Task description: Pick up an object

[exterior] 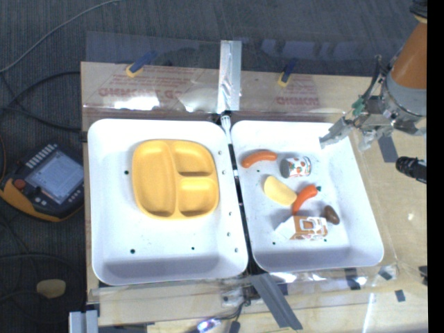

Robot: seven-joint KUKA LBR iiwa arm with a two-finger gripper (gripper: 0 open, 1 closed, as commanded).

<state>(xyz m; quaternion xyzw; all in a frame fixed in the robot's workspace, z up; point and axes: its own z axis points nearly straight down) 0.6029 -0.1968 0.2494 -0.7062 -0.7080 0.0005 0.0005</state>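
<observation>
The right bin (pixel 361 245) holds several small objects: an orange sausage (pixel 258 157), a small white can with red marks (pixel 296 166), a yellow wedge (pixel 279 190), an orange carrot (pixel 304 197), a brown lump (pixel 331 214) and an orange-and-white box (pixel 310 227). My gripper (pixel 359 141) hovers over the bin's far right corner, above and to the right of the can. Its two grey fingers are spread apart, open, with nothing between them.
A yellow divided tray (pixel 175 177) lies in the left bin (pixel 111 248). A metal post (pixel 229 75) stands behind the divider between the bins. A handheld pendant (pixel 45 179) lies on the floor at the left.
</observation>
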